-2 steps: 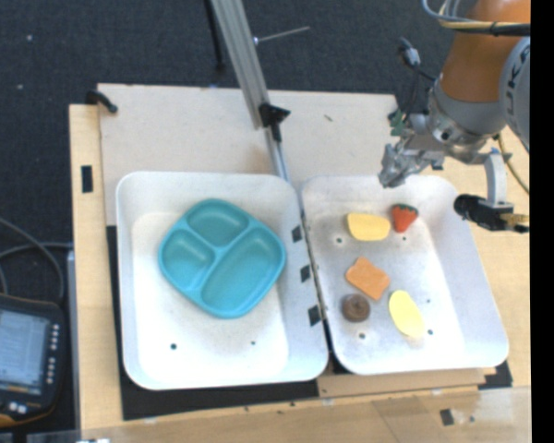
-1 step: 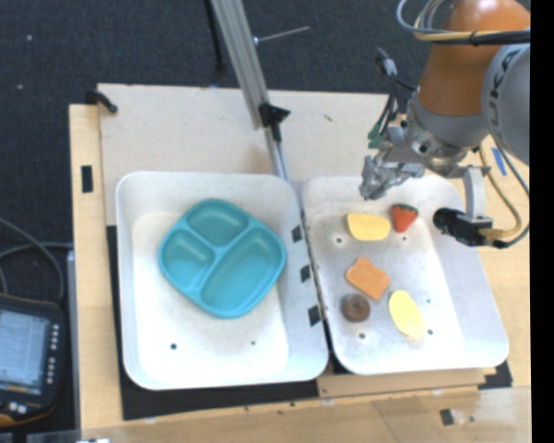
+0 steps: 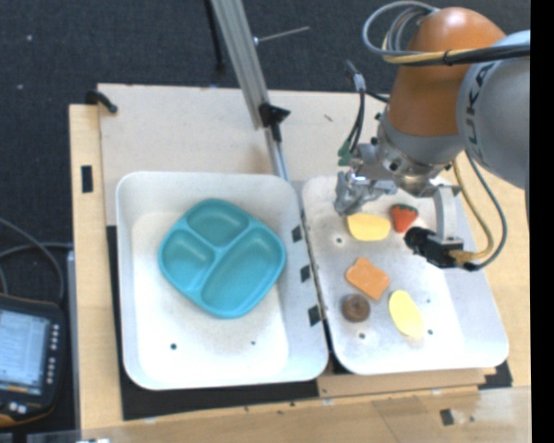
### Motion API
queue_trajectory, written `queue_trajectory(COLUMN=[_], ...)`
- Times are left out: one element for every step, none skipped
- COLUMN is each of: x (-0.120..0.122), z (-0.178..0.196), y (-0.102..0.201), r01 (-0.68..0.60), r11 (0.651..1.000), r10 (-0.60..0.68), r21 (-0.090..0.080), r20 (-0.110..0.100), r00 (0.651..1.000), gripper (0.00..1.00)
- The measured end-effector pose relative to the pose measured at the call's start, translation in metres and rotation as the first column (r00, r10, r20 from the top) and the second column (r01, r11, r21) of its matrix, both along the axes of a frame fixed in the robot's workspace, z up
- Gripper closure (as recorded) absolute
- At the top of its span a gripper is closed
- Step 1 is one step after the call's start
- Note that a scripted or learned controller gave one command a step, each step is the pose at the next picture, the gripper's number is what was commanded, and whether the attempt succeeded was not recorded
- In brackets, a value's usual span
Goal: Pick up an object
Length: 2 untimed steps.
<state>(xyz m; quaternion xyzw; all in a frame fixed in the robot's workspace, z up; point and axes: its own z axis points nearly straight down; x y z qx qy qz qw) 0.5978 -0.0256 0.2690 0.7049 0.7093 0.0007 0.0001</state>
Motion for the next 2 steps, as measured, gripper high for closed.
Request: queue_trajectory(x=[-0.013,-0.031], z=[-0.019,-0.024], y=[0.042,0.102], r01=[0.0,-0.002], r11=[1.0,1.0], r10=[0.0,0.002], r21=[0.0,0.001], r20=[-0.002,-0.002], r00=[1.0,1.0], gripper=[1.0,1.0])
